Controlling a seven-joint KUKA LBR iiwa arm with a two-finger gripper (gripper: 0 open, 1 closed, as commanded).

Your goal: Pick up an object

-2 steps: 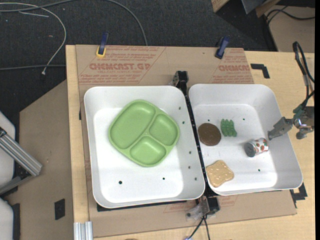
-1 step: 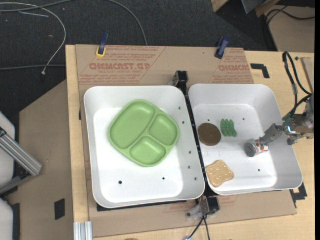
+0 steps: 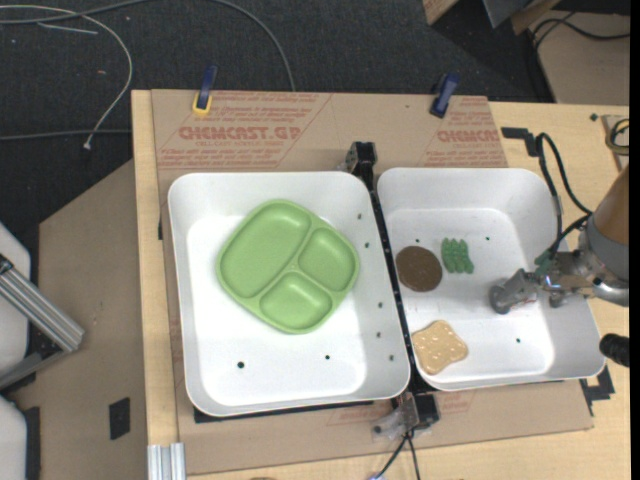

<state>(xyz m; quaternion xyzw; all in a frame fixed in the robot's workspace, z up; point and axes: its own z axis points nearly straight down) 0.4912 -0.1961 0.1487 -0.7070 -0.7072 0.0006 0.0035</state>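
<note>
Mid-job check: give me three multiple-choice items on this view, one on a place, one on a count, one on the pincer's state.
1. Where does the green divided plate lie?
A. left bin
B. right bin
C. on the cardboard

2. How many loose things lie in the right bin?
A. one
B. three
C. five

3. What is the pincer doing?
A. gripping the plate
B. over the right bin's floor with nothing between its fingers
C. lifting the cracker

Key:
1 A, it sits inside the left bin.
2 B, brown disc, green ridged piece, tan cracker.
3 B, all three pieces lie apart from it.
</note>
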